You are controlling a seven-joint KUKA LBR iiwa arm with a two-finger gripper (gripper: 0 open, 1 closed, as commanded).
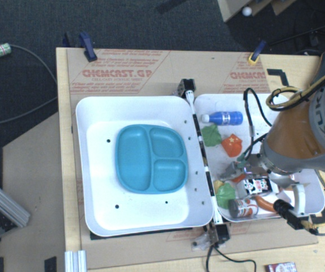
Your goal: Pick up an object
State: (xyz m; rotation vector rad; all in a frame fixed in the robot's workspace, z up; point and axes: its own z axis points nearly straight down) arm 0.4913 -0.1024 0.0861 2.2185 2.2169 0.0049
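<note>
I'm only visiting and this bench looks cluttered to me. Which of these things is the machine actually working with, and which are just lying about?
In the job:
gripper, down in the right bin
blue bottle
green piece
orange piece
small can

Just lying about:
blue divided tray in the left bin
blue clamp on the bench edge
cables on the floor

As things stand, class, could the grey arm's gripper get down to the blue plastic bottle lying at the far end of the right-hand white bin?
Probably yes. The blue plastic bottle lies uncovered on the right-hand white bin floor, with only a green item near it, and the arm is already over that bin.
</note>
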